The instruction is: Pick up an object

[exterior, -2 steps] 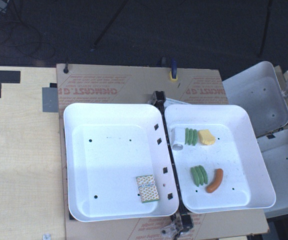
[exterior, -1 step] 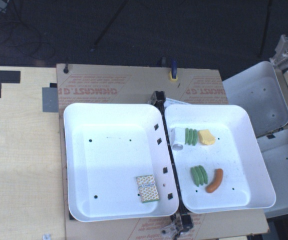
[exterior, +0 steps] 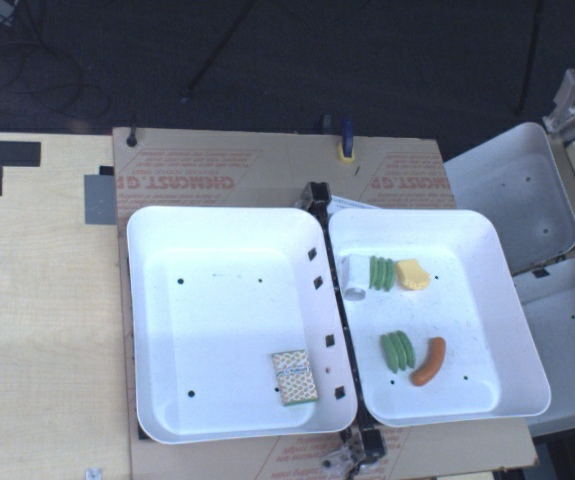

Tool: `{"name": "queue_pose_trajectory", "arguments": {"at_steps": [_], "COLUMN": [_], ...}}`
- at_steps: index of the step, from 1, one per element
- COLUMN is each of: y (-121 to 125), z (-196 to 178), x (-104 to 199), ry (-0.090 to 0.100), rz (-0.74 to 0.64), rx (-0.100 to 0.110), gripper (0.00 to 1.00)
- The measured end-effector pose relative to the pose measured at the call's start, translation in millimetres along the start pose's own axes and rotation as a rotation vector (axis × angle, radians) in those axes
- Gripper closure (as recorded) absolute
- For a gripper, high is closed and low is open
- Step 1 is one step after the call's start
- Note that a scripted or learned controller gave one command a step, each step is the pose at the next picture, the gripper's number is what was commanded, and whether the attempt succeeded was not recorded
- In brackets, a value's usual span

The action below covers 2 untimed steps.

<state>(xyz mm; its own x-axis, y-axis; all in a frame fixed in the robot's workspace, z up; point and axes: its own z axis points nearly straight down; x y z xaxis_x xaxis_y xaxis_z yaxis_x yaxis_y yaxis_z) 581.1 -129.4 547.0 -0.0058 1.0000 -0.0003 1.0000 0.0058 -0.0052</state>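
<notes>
The right bin [exterior: 512, 368] holds several small items. A green pea pod piece [exterior: 381, 273] lies beside a yellow chunk [exterior: 413, 275], with a small white cylinder [exterior: 353, 278] just to their left. Lower down, another green pea pod piece [exterior: 398, 351] lies next to an orange-brown sausage [exterior: 428, 361]. In the left bin [exterior: 167, 368], a small patterned packet [exterior: 294, 377] rests near the front right corner.
The two bins sit side by side on a cardboard sheet [exterior: 267, 168] on a pale wooden bench [exterior: 37, 318]. A black divider clamp [exterior: 317, 196] joins the bins at the back. A grey metal plate [exterior: 517, 198] stands at the right.
</notes>
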Motion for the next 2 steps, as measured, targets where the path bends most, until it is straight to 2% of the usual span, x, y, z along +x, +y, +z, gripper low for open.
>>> {"name": "queue_pose_trajectory", "arguments": {"at_steps": [1,2], "y": [1,-86], "z": [-9,133], "x": [1,-54], "ry": [0.0,0.005], "rz": [-0.006,0.014], "rx": [0.003,0.014], "gripper": [1.0,1.0]}}
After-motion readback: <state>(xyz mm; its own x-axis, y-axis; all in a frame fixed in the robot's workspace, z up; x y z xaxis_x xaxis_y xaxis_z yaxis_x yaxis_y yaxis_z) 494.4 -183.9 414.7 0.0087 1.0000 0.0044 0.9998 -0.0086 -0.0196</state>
